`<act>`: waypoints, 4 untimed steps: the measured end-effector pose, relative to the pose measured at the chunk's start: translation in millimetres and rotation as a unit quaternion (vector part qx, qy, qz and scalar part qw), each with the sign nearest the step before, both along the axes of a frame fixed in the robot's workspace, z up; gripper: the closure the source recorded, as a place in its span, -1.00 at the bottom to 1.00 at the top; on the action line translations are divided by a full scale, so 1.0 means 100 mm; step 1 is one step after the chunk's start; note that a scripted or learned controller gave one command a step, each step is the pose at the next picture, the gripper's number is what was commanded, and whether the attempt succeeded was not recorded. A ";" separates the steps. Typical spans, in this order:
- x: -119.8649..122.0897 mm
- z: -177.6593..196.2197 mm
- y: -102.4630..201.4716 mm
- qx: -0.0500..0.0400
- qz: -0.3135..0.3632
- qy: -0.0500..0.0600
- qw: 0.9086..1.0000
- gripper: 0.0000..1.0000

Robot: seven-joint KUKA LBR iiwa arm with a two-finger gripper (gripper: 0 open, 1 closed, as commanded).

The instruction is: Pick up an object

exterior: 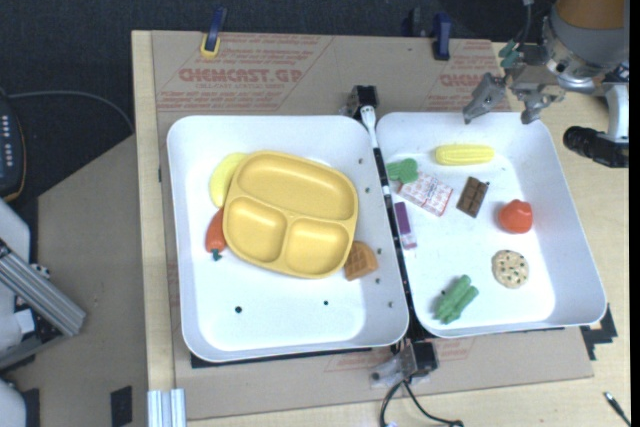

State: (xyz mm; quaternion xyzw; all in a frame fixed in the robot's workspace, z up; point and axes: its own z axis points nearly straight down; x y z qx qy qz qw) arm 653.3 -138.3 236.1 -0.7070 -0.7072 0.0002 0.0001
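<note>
- While the gripper (pixel 506 101) hangs above the far rim of the right bin (pixel 560 165), its fingers (pixel 478 105) are spread and pinch nothing.
- The corn (pixel 464 155) lies nearest, just inside that rim, long axis running across the bin; I take it as the likeliest target (the task names no one object).
- It looks like light, stiff toy plastic, with a ridged skin that should give some bite, though its round sides may roll out of a loose pinch.
- The best hold, I judge, is across its middle, fingers closing on the long sides.
- Other candidates lie apart: a brown bar (pixel 472 196), a red tomato (pixel 516 216), a cookie (pixel 510 268), green beans (pixel 454 300).
- The cookie is flat and low, so probably harder to grip.
- The left bin (pixel 190 215) carries a yellow tray (pixel 290 213).
</note>
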 end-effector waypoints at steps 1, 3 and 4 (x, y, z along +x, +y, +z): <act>0.08 -0.48 0.03 0.000 0.001 0.002 1.000 -1.00; -0.01 -1.52 -0.04 0.000 -0.001 0.006 1.000 -1.00; 0.01 -1.39 -0.04 0.000 -0.001 0.002 1.000 1.00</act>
